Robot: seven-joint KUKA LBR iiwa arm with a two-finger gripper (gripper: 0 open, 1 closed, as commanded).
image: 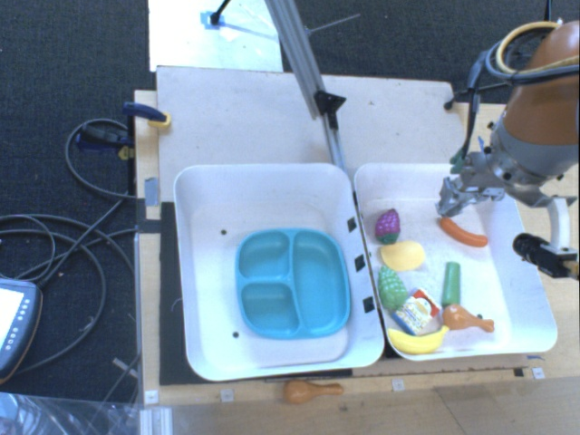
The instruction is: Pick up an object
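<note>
arm (544,120): grey rounded housing | band: orange, above wrist at 12 o'clock | cables: black and yellow loops at 11 o'clock | gripper (450,203): grey metal

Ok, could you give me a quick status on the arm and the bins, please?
Tool low in right bin, nothing seen in its grip. Orange sausage lies just beside it. Toy food clustered along bin's left side; blue tray in left bin.

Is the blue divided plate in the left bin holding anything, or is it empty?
Empty. The blue plate lies flat in the left bin with all three compartments bare; the toy food sits in the right bin.
</note>
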